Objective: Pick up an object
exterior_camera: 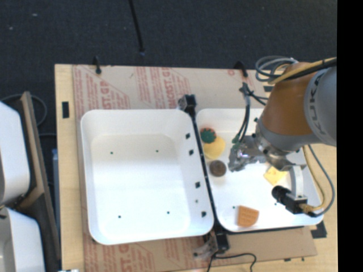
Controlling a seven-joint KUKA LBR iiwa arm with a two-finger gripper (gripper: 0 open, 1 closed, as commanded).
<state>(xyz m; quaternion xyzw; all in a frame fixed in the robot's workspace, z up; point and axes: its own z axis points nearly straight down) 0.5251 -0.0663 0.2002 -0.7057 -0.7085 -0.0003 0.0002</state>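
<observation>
The worktop [68, 152], a pale board with red lettering, carries two shallow white bins set side by side so that things can be moved from one to the other. The left bin [142, 180] shows only its bare floor. The right bin [255, 226] holds all the loose things, which is why the arm [295, 109], grey with an orange band, reaches over it from the right edge of the worktop.

The pincer [241, 156] hangs low over the middle of the right bin; whether it is wide or narrow I cannot tell, and nothing visibly sits in it.

Nearest candidates lie just toward the divider between the bins: a yellow round object [214, 148] with a small green-and-red piece [208, 134] at its far side, and a brown ball [217, 168] below them, just beside the pincer. A yellow block [275, 176] lies partly under the wrist, and an orange block [247, 215] rests near the bin's front edge, well apart from the pincer.
</observation>
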